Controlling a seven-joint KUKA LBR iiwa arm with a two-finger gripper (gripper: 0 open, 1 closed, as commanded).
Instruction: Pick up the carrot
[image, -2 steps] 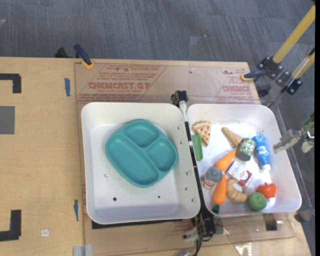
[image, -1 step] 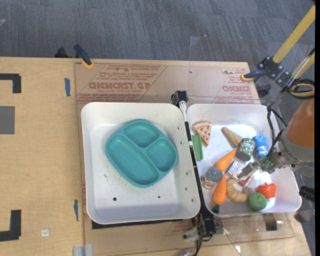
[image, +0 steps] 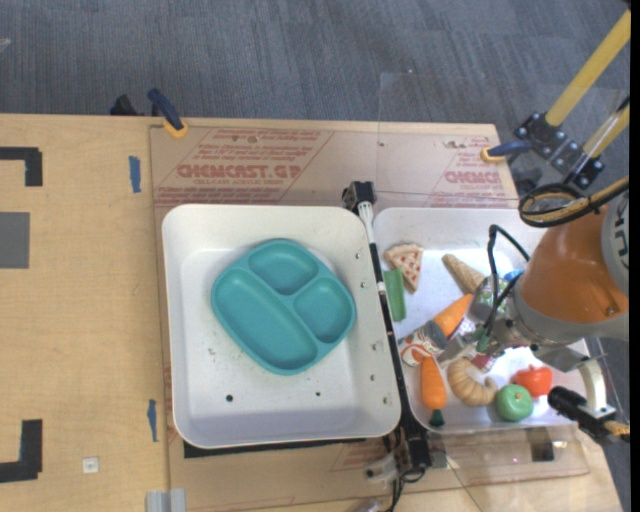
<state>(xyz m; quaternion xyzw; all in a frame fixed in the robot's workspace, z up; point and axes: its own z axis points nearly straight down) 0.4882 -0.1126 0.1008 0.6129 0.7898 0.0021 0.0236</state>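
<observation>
orange carrot (image: 432, 383) lies by the right bin's (image: 430, 225) left wall, near its front corner. the gripper (image: 478, 338) hangs apart, nearer the bin's middle, beside another carrot piece (image: 453, 315); its grip i cannot tell.

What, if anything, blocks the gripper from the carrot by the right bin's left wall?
Likely nothing, so probably reachable: the carrot lies uncovered near the gripper; only the croissant crowds its right side.
</observation>
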